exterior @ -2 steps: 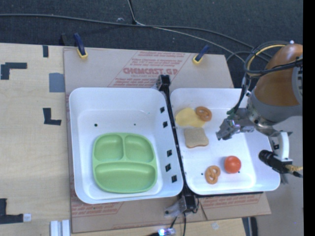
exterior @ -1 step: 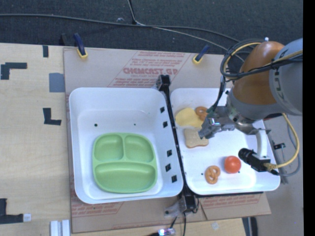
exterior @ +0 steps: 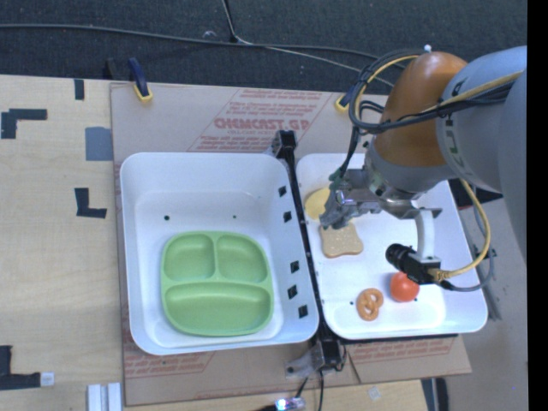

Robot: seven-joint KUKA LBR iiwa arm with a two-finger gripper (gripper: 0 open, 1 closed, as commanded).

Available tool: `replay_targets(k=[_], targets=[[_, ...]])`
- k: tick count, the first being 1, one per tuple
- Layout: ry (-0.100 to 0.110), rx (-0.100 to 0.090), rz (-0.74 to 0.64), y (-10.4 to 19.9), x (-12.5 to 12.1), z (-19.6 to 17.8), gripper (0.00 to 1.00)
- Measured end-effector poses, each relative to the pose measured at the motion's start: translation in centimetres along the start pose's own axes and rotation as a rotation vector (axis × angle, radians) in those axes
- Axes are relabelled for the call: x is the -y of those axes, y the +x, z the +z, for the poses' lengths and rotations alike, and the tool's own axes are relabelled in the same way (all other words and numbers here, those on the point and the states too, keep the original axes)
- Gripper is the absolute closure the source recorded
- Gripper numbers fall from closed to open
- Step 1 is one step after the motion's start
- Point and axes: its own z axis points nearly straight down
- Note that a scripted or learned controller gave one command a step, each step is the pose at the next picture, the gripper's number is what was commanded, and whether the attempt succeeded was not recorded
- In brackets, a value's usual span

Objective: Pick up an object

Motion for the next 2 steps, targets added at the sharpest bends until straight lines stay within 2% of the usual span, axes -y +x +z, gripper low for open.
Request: replay_targets(k=[1, 2], targets=[[0.000, 0.001, 0.002, 4.6, -1.7, -1.1, 1.00], [0.002, 0.002, 0.001, 9.6, -3.1, 0.3, 1.00]])
